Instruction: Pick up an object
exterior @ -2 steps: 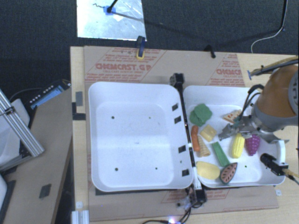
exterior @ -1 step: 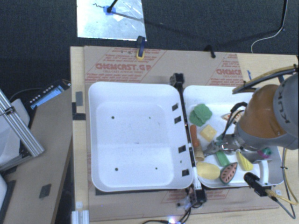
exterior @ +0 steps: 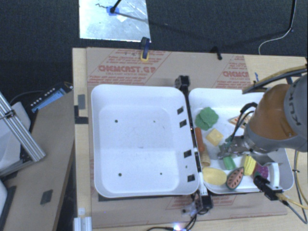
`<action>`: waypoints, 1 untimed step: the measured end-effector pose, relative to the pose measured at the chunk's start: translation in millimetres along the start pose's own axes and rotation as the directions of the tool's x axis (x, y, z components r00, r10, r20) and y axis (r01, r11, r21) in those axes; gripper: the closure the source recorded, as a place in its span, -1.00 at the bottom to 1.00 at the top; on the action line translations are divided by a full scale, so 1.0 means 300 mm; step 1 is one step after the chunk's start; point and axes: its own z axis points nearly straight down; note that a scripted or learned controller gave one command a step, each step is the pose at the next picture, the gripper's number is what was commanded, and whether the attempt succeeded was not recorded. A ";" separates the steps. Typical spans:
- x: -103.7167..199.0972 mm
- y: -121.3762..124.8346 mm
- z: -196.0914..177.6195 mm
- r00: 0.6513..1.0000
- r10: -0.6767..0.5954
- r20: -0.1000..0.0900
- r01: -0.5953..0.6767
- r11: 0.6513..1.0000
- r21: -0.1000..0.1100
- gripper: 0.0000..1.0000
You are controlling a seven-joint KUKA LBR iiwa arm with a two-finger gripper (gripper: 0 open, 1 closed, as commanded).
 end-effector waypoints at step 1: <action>0.144 0.186 -0.315 1.000 -0.007 0.001 0.007 1.000 -0.007 1.00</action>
